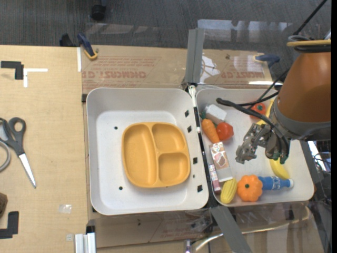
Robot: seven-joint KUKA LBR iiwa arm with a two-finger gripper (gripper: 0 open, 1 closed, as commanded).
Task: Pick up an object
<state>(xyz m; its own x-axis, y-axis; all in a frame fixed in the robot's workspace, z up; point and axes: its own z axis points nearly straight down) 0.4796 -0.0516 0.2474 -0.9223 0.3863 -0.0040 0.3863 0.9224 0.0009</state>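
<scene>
Grey carpet is showing beyond the far edge of the tabletop (42, 88), and we are looking down on it from above. Scissors (18, 146) are lying by its left edge, well apart from the work, so we are judging them to be no part of the job.

Moving right, the left bin (97, 141) is carrying a yellow divided plate (156, 154) at its middle, lying flat, probably as a place for sorted goods.

The right bin (303, 194) is holding the candidates, loosely scattered, which is what we are expecting of a picking trial. Along its left wall an orange carrot (209, 130) and a red pepper (225, 131) are sitting touching each other, with a white block (216, 112) just beyond them. A flat snack packet (220, 156) is lying below these. Along the near edge a corn cob (228, 191), a small orange pumpkin (249, 188) and a blue bottle (274, 183) are lined up close together. A banana (278, 167) is lying near the right wall.

The tool (251, 146) is hanging over the bare middle of the right bin, its fingers close together and gripping nothing that we are able to see. The pumpkin is lying just nearer the near edge than the tool, the packet just to its left, the banana just to its right. Any of these, we are judging, is calling for only a short shift before descending.
</scene>
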